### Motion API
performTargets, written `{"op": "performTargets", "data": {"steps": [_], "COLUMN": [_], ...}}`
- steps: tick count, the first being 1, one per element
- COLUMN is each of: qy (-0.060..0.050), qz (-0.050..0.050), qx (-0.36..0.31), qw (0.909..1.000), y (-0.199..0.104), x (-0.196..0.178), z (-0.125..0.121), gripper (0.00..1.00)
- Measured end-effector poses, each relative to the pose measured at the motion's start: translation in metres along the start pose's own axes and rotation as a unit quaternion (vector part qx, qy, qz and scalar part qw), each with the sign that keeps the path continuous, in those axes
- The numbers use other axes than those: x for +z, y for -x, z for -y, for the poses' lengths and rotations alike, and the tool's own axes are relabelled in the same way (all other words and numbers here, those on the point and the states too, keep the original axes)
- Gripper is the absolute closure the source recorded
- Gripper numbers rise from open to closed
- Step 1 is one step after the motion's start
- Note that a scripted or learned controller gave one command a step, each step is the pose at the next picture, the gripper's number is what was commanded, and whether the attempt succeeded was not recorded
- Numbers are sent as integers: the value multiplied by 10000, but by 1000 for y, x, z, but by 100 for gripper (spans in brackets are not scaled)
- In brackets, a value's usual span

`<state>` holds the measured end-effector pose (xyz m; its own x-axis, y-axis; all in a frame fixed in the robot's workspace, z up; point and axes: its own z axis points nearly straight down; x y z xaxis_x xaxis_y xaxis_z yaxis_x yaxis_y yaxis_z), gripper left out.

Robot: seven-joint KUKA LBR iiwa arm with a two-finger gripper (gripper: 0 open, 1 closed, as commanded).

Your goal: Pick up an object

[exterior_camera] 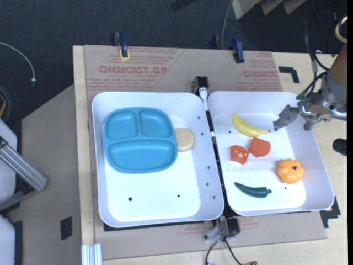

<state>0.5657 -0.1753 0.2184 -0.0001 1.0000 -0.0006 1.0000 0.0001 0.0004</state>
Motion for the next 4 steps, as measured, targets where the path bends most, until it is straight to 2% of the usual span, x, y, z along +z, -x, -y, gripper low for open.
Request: {"op": "performTargets", "data": {"steps": [2,3,4], "qy": [-37,0,11], "qz": [-18,-5,2], "qx": [0,7,6], "qw": [10000,10000,10000], "y": [-18,-18,-18], "x": [103,133,122], "z": [12,11,11], "gripper": [0,0,100]}}
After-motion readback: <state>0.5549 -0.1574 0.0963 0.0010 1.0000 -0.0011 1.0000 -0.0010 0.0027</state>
